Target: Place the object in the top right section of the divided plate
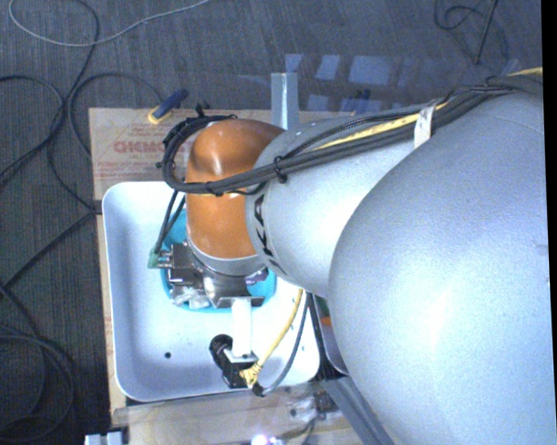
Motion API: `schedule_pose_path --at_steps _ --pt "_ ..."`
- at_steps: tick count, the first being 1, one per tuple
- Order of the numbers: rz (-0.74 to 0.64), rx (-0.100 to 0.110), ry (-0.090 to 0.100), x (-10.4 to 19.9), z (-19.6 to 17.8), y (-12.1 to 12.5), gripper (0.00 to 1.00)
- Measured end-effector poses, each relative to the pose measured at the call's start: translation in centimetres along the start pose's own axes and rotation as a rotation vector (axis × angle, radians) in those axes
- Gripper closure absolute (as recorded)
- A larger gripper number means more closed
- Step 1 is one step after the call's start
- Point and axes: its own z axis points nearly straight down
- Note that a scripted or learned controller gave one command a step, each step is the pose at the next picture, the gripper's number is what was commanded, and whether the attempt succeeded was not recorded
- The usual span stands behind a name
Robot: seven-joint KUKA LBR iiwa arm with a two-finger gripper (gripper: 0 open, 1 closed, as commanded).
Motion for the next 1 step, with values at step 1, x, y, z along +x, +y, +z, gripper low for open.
schedule_pose_path --at_steps 1 --pt "-0.031 -0.006 -0.003 -3.77 -19.98 2.65 1.00"
